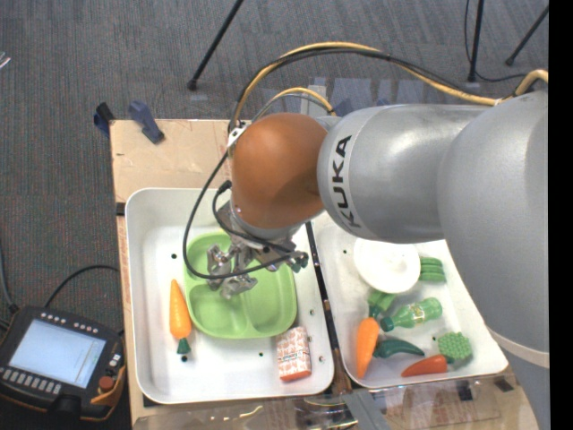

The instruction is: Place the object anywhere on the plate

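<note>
Plate (269,310), green, lying in the view's left bin (143,240). Gripper (231,272) hanging low over its upper-left part, under the arm (403,177)'s orange band. Cannot tell whether open or closed, nor whether carrying anything: metal parts and cable muddle the view there. No object clearly seen resting on the plate's bare green.

Judging by position, looks like the placing step, right at the drop point. If loaded, calls for a release and a straight lift; if not, calls for going back to fetch something.

Around the plate: an orange carrot (179,307) just beside its left edge, a small carton (293,354) near its lower right corner. Neither blocking the middle. Well apart in the right bin (501,358): a white disc (387,265), a second carrot (366,346), a red pepper (425,365), green toy vegetables.
</note>
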Controlling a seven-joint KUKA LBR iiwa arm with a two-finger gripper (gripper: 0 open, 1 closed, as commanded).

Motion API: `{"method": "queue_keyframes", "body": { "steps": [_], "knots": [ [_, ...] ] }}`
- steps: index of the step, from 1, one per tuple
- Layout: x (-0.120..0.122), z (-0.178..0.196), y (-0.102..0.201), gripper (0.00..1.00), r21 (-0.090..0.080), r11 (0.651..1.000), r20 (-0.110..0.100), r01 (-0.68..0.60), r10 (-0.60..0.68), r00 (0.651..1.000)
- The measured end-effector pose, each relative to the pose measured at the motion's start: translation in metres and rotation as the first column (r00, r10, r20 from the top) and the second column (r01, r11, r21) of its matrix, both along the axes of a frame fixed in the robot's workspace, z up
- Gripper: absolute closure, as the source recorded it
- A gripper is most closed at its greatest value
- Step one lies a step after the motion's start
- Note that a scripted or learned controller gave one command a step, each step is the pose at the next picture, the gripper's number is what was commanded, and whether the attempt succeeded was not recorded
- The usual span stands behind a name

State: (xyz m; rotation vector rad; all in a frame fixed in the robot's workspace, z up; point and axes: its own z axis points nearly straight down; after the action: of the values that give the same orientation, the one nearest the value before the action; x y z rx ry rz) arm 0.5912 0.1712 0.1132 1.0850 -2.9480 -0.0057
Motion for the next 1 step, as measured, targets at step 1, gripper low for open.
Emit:
{"method": "queue_keyframes", "body": {
  "steps": [1],
  "knots": [
    [0.0009,0.0105,0.0008,1.0,0.004,1.0,0.002,0.006,-0.006,1.0]
  ]
}}
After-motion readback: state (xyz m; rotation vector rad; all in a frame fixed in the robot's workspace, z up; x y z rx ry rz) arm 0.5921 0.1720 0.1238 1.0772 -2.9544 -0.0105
